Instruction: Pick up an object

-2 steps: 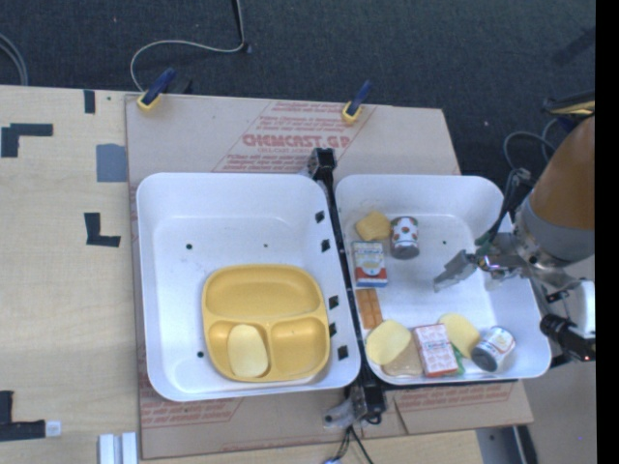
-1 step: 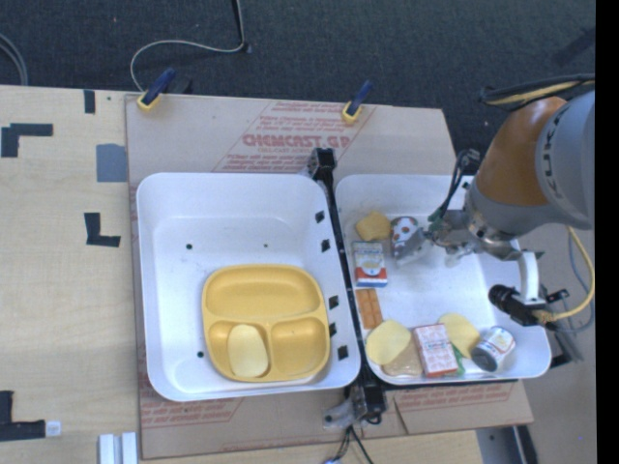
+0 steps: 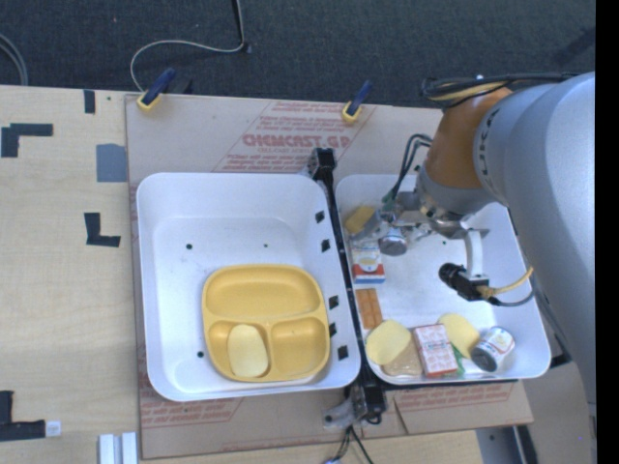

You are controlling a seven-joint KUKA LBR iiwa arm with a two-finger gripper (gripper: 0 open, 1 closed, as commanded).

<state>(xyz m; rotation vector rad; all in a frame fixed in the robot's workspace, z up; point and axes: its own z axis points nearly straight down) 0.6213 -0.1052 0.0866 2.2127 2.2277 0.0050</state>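
Grey gripper [image 3: 387, 232], finger state unreadable, hangs at the right bin's [image 3: 503, 235] ten o'clock; descend squarely over the carton [image 3: 368, 265]

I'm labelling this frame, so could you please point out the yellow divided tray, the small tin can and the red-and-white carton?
yellow divided tray [image 3: 263, 294]: camera view, on its large upper compartment.
small tin can [image 3: 494, 348]: camera view, on its side wall.
red-and-white carton [image 3: 436, 349]: camera view, on its top face.

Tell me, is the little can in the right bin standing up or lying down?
Lying down. The can rests on its side in the near right corner of the right bin, its round end facing the camera, beside a yellow lump.
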